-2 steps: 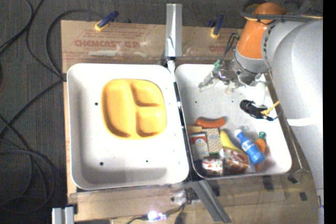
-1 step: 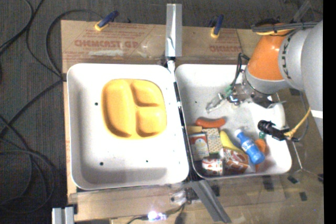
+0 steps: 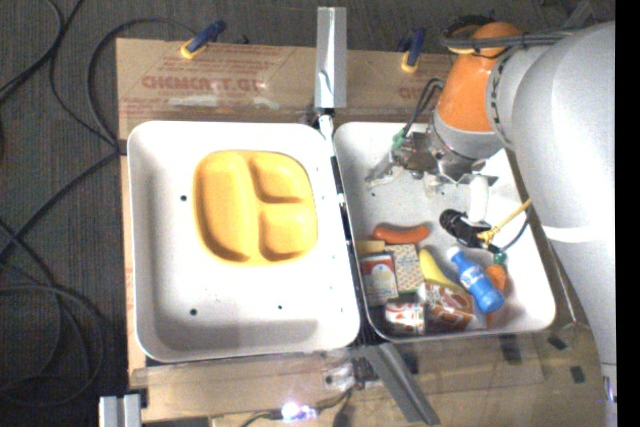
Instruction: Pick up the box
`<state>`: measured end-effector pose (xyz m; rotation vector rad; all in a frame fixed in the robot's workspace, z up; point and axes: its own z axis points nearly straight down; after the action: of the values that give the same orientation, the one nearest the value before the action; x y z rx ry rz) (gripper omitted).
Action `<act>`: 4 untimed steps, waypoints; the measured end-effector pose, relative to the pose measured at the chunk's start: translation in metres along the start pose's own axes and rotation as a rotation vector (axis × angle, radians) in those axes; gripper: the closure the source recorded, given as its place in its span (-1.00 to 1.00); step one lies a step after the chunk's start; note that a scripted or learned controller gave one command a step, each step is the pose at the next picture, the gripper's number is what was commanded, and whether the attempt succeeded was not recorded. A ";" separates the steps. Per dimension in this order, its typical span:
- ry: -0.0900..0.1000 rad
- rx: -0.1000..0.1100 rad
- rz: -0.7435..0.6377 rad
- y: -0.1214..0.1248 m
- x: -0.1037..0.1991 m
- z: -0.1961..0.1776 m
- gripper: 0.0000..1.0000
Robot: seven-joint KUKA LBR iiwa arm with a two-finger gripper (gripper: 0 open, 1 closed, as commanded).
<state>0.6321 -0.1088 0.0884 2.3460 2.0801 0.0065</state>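
Observation:
A small reddish box point(image 3: 378, 277) lies in the right bin point(image 3: 352, 177) near its front left, with a pale patterned box point(image 3: 405, 265) touching its right side. My gripper point(image 3: 392, 163) hangs over the back part of the same bin, above bare white floor. It is well behind both boxes and apart from them. I see nothing held in it.
Around the boxes lie a sausage point(image 3: 401, 234), a banana point(image 3: 433, 266), a blue bottle point(image 3: 476, 281), an orange piece point(image 3: 498, 275), a red can point(image 3: 404, 315) and a dark packet point(image 3: 450, 307). The left bin point(image 3: 160, 245) holds a yellow divided tray point(image 3: 256, 205).

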 end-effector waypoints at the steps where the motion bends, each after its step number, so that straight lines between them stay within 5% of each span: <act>1: 0.000 -0.003 0.220 -0.101 -0.017 -0.002 -1.00; 2: 0.003 0.013 0.343 -0.142 -0.012 -0.037 -1.00; 3: -0.004 0.006 0.042 -0.142 -0.014 -0.036 -1.00; 4: 0.002 -0.001 -0.006 -0.062 0.003 -0.001 -1.00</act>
<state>0.5706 -0.0982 0.0890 2.3406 2.0872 0.0089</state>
